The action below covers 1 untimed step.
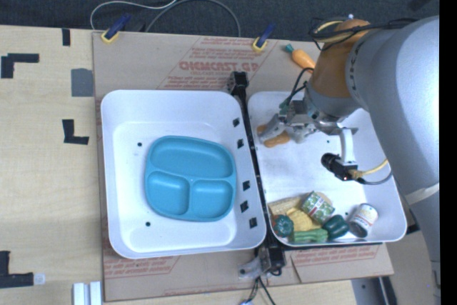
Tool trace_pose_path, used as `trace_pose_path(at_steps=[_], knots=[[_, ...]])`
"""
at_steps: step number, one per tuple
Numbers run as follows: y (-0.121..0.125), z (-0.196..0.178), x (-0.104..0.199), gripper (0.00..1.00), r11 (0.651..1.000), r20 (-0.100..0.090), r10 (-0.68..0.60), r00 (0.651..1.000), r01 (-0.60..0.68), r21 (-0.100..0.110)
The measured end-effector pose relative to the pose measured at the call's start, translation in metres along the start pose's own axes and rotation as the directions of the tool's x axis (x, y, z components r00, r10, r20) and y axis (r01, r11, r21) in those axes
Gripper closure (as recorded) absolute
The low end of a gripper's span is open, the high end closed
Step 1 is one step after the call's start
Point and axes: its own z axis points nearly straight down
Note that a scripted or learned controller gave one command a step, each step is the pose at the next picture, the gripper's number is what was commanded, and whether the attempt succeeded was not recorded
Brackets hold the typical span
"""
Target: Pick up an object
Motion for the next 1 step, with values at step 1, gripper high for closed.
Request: trace_pose_path(at_steps=[1], knots=[[0.0394,0.0014,0.0047,0.0,1.0,0.004,-0.002,1.0,0.002,0.01]])
